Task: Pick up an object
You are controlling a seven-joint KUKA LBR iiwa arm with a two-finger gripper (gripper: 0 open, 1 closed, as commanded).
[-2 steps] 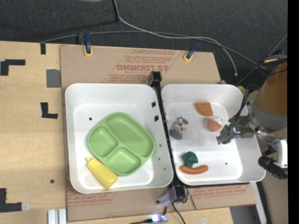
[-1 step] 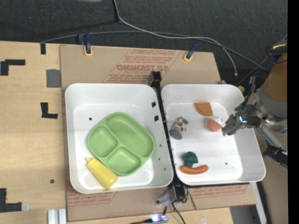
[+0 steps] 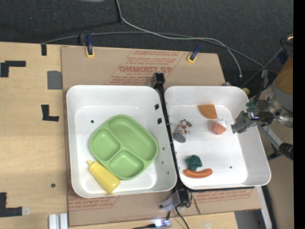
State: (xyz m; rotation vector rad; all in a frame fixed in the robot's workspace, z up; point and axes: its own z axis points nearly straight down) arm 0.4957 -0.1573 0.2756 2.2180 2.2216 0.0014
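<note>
The right bin [image 3: 248, 168] holds an orange wedge-shaped piece [image 3: 208, 110], a small pink and white object [image 3: 218, 127], a grey and red can-like object [image 3: 181, 130], a dark green lump [image 3: 193, 162] and an orange-red sausage [image 3: 198, 173]. My gripper [image 3: 242, 122] hangs over the right rim of that bin, just right of the pink object and apart from it. Nothing shows between its dark fingers.
The left bin [image 3: 76, 128] holds a green divided plate [image 3: 124, 146] and a yellow bottle [image 3: 102, 176] lying at its front left. A black divider [image 3: 164, 118] runs between the bins. Cables trail across the dark area behind the bench.
</note>
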